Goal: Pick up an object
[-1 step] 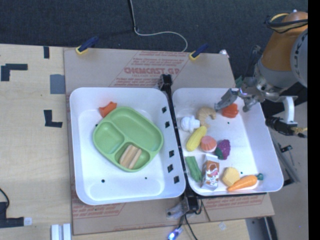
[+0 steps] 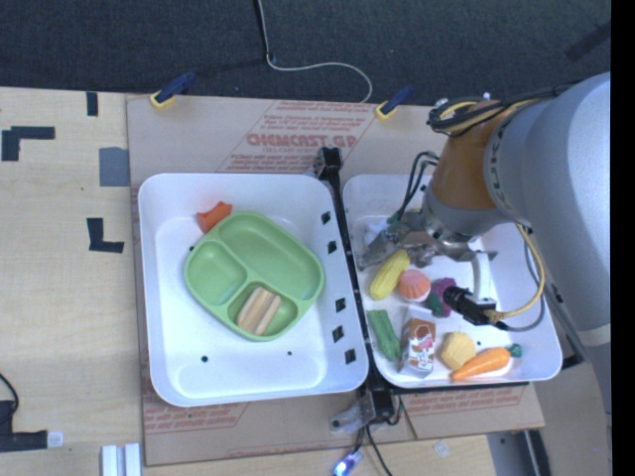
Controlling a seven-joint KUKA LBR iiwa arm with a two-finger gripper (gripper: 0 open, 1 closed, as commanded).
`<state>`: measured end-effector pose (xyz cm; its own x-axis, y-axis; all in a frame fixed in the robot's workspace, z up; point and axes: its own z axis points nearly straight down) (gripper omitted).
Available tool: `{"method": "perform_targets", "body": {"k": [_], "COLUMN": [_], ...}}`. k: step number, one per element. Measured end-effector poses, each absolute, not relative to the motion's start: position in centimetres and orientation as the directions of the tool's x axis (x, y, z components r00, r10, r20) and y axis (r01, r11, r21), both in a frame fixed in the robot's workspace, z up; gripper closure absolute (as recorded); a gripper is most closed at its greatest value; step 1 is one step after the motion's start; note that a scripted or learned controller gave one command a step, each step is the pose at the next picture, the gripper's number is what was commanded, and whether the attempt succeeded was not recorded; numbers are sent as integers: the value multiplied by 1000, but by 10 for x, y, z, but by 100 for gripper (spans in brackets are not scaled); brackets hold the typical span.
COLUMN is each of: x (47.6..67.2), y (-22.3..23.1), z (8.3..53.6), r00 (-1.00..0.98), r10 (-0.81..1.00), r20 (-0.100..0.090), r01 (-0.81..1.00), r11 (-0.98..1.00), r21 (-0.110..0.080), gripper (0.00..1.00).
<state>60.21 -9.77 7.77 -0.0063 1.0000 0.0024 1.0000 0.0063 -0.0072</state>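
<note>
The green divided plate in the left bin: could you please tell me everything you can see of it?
The green divided plate is a pale green, plastic-looking tray with rounded corners and three compartments. It lies flat in the left bin, turned at an angle to the bin's walls and nearer the far side. A tan, ridged food piece rests in its near compartment; the other two compartments look bare. A small orange object sits against its far left edge, seemingly touching.

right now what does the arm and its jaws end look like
The arm is a thick, rounded grey casing with an orange band above the wrist. Yellow and black cables loop over the band, and a black cable runs down its right side. The gripper is dark metal, with small parts.
</note>
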Motion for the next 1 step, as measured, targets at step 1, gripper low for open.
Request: {"method": "perform_targets", "body": {"k": [1], "x": [604], "y": [-102], "z": [94], "r00": [-2], "r10": [1000], "r20": [-1], "r01": [1000], "r11": [2], "r21": [-1], "gripper": [100]}}
